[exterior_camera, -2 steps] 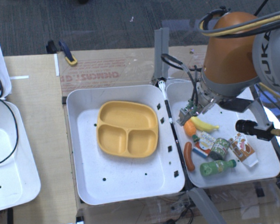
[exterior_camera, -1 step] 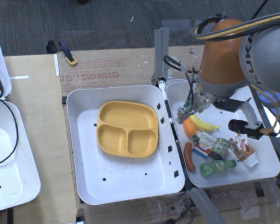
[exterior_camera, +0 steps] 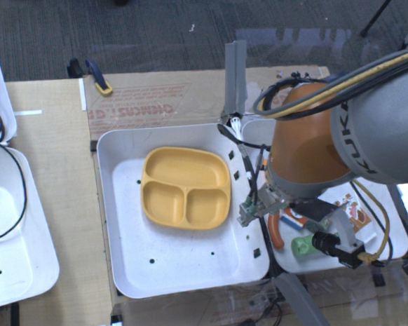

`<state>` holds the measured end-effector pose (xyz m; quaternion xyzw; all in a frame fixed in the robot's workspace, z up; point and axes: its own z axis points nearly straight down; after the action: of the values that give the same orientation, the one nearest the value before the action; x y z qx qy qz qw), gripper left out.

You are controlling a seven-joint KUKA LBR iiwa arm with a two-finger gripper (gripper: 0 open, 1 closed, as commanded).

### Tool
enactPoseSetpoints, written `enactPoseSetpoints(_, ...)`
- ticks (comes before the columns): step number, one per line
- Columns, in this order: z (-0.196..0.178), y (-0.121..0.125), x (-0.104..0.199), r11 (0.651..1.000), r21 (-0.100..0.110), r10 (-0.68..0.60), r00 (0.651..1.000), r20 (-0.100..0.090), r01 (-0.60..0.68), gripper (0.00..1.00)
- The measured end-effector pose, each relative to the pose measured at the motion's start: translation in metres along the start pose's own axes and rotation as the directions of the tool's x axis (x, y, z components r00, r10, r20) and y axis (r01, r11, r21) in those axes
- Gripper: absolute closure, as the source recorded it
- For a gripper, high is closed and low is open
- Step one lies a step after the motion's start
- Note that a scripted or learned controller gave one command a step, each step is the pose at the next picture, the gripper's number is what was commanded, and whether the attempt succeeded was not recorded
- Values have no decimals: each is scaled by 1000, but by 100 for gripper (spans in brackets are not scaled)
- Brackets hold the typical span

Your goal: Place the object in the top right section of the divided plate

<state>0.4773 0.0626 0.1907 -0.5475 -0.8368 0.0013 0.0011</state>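
The arm [exterior_camera: 329,142] hangs over the right bin [exterior_camera: 400,238], its orange band and grey body covering most of what lies below. The claw [exterior_camera: 253,210] sits low at the bin's left side, close to the wall shared with the left bin [exterior_camera: 117,222]; its tips are hidden among cables and brackets, so I cannot tell how far it is open or whether anything is caught in it.

The yellow divided plate [exterior_camera: 185,187] lies in the left bin, with one long section on its far side and two smaller ones on its near side. All three sections look bare, so the task seems to be at the picking stage.

Candidate objects lie in the right bin, under and near the wrist: an orange, carrot-like piece [exterior_camera: 275,232], a green toy [exterior_camera: 303,246] just right of it, and some printed packets [exterior_camera: 356,213] further right (which one is meant is not clear from the task).

To do this step well, I judge the claw should come straight down on one piece, centred across its narrow width, clear of the neighbours and of the bin wall. Lift high enough to pass the shared wall, carry left, then lower over the plate's far right part before letting go, since a drop from height could bounce off the ridge.
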Motion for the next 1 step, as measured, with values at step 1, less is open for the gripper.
enactPoseSetpoints(1,99,23,54,931,1,-365,931,0,365,100)
